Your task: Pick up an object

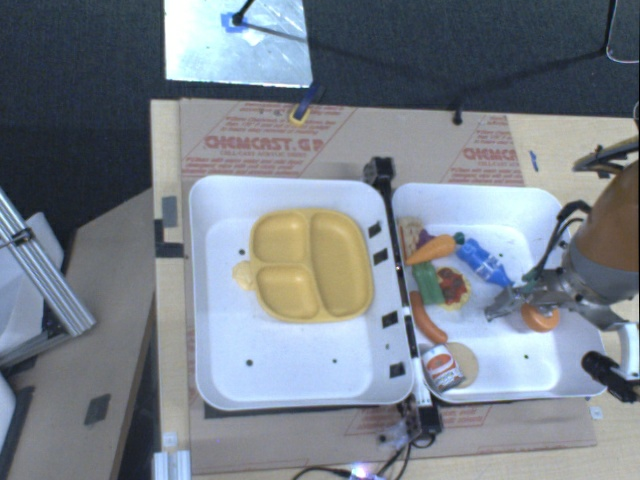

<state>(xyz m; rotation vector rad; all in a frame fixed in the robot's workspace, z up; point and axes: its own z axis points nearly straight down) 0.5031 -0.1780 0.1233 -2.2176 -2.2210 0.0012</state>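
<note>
Where bench cardboard (262, 138) reads "CHEMCAST GP", twice

We see the arm (610, 238) enter from the right edge, its orange band showing above a grey wrist. The wrist tilts down and leftward, toward the middle of the view. At its end the pincer (507, 303) sits low, its metal fingers (497, 311) pointing left and slightly down. We cannot tell from this slant whether anything sits between them, nor how wide they stand. Dark cables loop along the wrist's left side.
</note>
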